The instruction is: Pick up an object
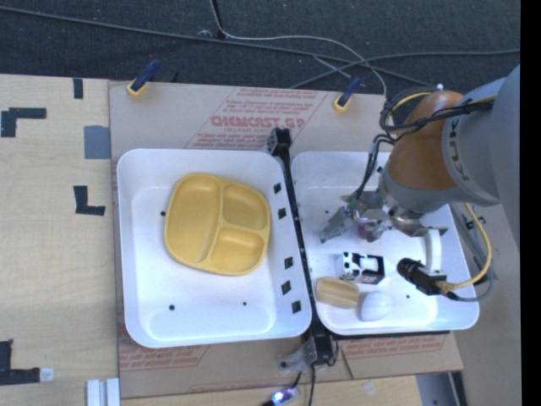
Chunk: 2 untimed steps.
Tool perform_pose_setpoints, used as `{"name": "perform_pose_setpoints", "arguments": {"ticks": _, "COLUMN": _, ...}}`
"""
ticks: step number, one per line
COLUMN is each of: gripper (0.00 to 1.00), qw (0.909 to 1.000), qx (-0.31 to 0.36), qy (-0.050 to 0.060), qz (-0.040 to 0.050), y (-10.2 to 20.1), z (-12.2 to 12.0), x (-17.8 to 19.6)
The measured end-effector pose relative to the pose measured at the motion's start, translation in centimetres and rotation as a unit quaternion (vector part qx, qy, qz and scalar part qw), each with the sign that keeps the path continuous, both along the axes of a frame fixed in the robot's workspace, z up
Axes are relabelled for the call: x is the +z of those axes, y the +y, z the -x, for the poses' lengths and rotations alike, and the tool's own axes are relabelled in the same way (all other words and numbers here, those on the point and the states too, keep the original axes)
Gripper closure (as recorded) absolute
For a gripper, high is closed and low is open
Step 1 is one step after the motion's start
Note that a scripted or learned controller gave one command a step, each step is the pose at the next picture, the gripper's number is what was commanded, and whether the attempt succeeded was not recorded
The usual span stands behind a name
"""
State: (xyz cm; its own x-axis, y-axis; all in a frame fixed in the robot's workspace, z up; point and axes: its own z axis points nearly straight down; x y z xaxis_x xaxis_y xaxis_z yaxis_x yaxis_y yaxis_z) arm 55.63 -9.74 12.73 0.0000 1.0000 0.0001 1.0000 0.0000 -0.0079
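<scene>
1. Low in the right bin (321, 172) hangs my claw (359, 222); whether it is wide or narrow I cannot tell, and I see nothing held in it.
2. Two white bins sit side by side on the table (51, 252), and my arm comes in over the right one.
3. One yellow divided plate (216, 223) lies alone in the left bin (135, 227).
4. Three loose things lie near the right bin's front edge, below my claw: one small black-and-white object (363, 266), one tan wooden block (337, 293) and one white rounded piece (374, 304), which touches the block.
</scene>
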Motion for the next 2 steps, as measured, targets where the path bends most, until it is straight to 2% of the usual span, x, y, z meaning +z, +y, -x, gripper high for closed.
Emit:
{"name": "perform_pose_setpoints", "arguments": {"ticks": 1, "gripper": 0.0, "qw": 1.0, "qx": 0.001, "qy": -0.003, "qz": 0.0008, "y": 0.0, "z": 0.0, "x": -4.5}}
{"name": "perform_pose_setpoints", "arguments": {"ticks": 2, "gripper": 1.0, "qw": 1.0, "qx": 0.001, "qy": -0.004, "qz": 0.0012, "y": 0.0, "z": 0.0, "x": -3.2}}
